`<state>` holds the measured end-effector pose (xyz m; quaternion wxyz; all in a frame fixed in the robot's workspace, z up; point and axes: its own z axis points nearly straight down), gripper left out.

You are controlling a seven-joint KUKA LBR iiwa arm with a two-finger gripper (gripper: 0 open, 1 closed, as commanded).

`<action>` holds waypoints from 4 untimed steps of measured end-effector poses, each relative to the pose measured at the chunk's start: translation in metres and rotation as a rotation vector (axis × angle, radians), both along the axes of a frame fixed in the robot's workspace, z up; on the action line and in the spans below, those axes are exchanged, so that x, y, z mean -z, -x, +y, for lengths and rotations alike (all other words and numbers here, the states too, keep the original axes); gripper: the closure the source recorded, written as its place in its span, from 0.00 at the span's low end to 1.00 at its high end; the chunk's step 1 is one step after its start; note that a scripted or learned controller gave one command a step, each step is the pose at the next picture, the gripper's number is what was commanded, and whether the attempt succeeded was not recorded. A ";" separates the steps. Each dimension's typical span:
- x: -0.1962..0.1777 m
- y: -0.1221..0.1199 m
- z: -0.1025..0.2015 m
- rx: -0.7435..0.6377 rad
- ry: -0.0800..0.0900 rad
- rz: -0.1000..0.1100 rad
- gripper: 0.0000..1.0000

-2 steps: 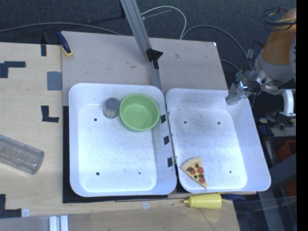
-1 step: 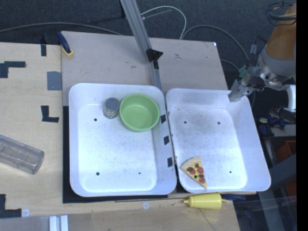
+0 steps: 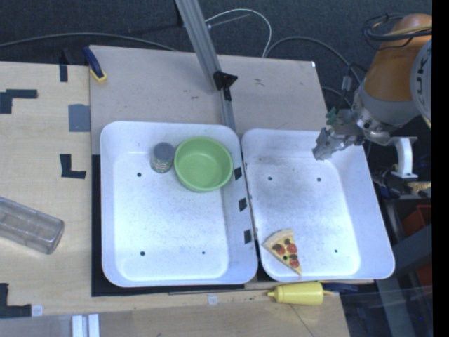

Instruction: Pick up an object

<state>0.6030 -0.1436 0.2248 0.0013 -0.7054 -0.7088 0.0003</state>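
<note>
From the camera above the bench, you see the gripper (image 3: 325,148) over the far right corner of the right bin (image 3: 365,209); I cannot tell its state. The pizza slice (image 3: 284,248) lies well apart, at that bin's near left corner, so a straight descent could close on nothing. The left bin (image 3: 126,258) holds a green bowl (image 3: 203,163) touching a small can (image 3: 163,157). You can read no writing anywhere.
</note>
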 end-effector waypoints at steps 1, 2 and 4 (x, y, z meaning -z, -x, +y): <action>-0.008 0.008 0.058 -0.003 -0.001 -0.001 1.00; 0.004 0.022 0.107 -0.001 0.000 0.002 1.00; 0.011 0.043 0.201 -0.002 0.000 0.001 1.00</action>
